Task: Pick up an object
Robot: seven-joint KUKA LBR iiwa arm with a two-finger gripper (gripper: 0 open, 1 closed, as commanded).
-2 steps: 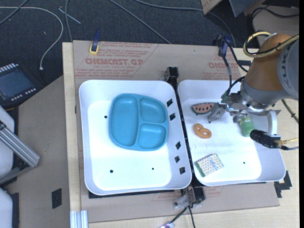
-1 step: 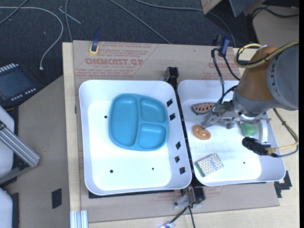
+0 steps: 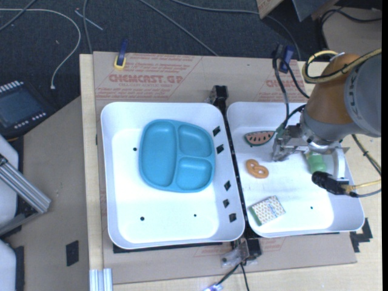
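My gripper (image 3: 284,150) hangs low over the right bin (image 3: 345,214), near its middle. A watermelon slice toy (image 3: 259,139) lies just to its left, toward the bin's back. An orange pretzel-shaped ring (image 3: 257,169) lies a little in front and to the left of the gripper. A green object (image 3: 316,162) shows partly beneath the arm's wrist, to the gripper's right. A small checkered green-and-white packet (image 3: 267,210) rests near the bin's front left corner. Nothing visibly sits between the gripper and these objects.
The left bin (image 3: 121,211) holds a blue divided plate (image 3: 177,155). A black divider with clips (image 3: 225,162) runs between the bins. Cables (image 3: 339,187) trail from the arm over the right bin's right side.
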